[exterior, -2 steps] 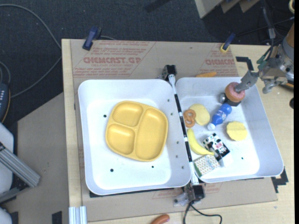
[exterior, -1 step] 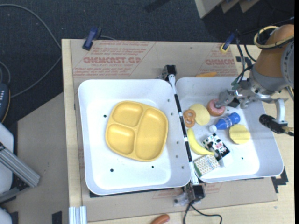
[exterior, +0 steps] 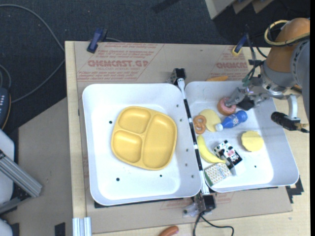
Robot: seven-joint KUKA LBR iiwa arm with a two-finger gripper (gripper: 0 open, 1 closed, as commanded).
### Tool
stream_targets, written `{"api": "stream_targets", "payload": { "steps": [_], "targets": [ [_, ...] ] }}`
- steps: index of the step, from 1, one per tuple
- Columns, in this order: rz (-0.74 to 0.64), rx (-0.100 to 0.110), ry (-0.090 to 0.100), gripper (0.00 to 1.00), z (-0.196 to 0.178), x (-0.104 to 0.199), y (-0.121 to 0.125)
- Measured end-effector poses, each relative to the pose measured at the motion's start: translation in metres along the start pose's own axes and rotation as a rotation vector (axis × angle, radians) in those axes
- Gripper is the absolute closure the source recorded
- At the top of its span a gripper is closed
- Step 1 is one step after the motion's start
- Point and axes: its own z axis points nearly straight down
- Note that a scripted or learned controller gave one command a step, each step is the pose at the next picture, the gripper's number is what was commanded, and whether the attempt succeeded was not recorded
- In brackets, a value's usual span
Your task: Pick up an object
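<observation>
In the far part of the right bin [exterior: 280, 173] I see my fingers [exterior: 239, 99] low beside a pink ring [exterior: 227, 106], but I cannot tell whether they are parted or pinched. Just nearer lie a blue bottle [exterior: 232, 121], an orange ring [exterior: 200, 123], a banana [exterior: 207, 151] and a yellow disc [exterior: 252, 141]. The left bin [exterior: 98, 181] holds a yellow divided tray [exterior: 144, 137] mid-floor, with bare white margin all round.
</observation>
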Motion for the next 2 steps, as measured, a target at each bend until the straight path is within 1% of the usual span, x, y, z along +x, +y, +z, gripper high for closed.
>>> {"api": "stream_targets", "payload": {
  "steps": [1, 2],
  "targets": [
    [-0.004, 0.003, 0.016, 0.0, 0.0, -0.013, 0.002],
    [0.001, 0.0, -0.003, 0.0, 0.0, 0.023, 0.0]
  ]
}}
